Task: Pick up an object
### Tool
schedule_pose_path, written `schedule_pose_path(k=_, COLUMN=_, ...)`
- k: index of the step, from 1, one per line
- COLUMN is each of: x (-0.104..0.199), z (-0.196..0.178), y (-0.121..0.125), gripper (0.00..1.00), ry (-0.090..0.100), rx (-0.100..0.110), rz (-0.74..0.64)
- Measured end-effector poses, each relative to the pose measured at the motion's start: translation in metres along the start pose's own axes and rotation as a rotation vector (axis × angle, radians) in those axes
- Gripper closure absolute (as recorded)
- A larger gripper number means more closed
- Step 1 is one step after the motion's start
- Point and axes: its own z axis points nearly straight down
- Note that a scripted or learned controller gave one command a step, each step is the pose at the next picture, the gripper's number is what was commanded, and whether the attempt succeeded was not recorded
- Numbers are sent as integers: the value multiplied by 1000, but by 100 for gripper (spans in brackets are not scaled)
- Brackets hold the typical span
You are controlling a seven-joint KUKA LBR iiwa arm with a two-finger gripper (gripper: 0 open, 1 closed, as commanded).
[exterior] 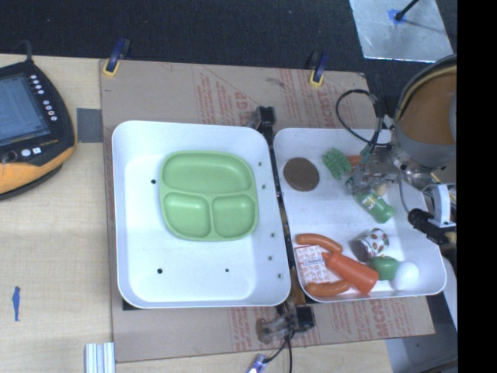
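Note:
The right bin [435, 274] holds several toy foods. A brown round cookie [301, 174] lies at its far left, with a green knobbly piece [336, 163] beside it. My gripper [365, 179] hangs low over the bin's far middle, between the green knobbly piece and a small green-and-white bottle-like item [376, 203], which lies just under and in front of it. Nearer the front lie two red sausages [319, 242], a red-and-white packet [310, 264], an orange carrot [353, 270], a brown-and-white lump [373, 244], a green ball [384, 267] and a white ball [406, 273].
The left bin [132, 208] bears a light green divided plate [208, 195]. A teach pendant [31, 127] lies on the bench at far left. The arm's grey and orange body [425, 115] and a black cable [353, 107] stand over the right bin's far right corner.

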Motion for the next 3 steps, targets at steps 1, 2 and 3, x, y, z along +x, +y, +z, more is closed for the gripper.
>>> schedule_pose_path(k=1, x=12, z=-34, y=-37, gripper=100, ry=1, rx=-2, rz=2)
schedule_pose_path(k=2, x=21, z=-69, y=9, gripper=100, ry=2, rx=-4, rz=3)
schedule_pose_path(k=3, x=21, z=-68, y=9, gripper=0, ry=2, rx=-3, rz=3)
